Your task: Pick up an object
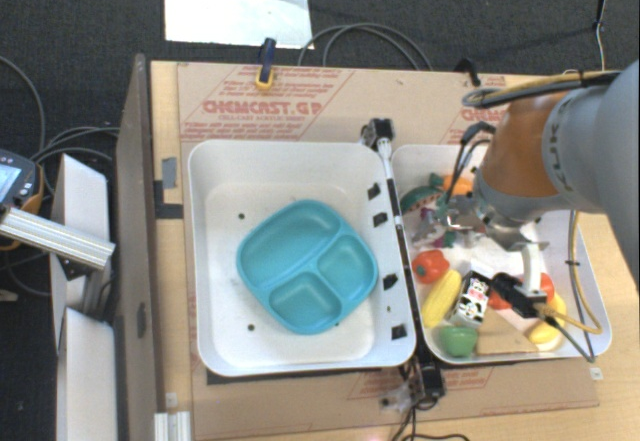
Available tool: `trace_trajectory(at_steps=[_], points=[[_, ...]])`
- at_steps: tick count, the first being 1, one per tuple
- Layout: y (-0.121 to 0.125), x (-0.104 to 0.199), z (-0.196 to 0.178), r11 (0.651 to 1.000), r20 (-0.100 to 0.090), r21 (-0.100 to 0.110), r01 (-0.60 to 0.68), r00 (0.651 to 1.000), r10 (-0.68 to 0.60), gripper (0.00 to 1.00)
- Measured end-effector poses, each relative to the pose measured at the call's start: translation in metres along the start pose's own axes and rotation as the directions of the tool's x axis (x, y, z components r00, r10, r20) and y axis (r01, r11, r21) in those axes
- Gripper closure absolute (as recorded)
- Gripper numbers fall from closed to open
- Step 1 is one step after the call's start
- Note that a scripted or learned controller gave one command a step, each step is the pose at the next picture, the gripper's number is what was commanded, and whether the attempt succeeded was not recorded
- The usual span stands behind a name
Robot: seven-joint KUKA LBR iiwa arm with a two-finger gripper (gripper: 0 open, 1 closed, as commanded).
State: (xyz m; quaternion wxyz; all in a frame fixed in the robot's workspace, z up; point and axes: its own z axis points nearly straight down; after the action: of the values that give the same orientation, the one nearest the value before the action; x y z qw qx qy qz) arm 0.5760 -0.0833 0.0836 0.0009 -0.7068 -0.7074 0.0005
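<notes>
In the left bin (215,259) lies a teal divided plate (306,265); the right bin (590,274) holds toy food (441,297); end effector (470,221) state unclear.

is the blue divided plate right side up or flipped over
Right side up: the blue plate in the left bin shows three sunken compartments facing the camera.

red print on the cardboard sheet (300,104) under the bins reads "chemcast gp" on the far side, left of centre. smaller lines around it are too blurred to read.
</notes>
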Motion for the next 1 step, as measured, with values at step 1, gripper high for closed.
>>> trace_trajectory(at_steps=[1], points=[[0.0723, -0.0089, -0.0024, 1.0, 0.002, -0.007, 0.006, 1.0, -0.006, 0.0]])
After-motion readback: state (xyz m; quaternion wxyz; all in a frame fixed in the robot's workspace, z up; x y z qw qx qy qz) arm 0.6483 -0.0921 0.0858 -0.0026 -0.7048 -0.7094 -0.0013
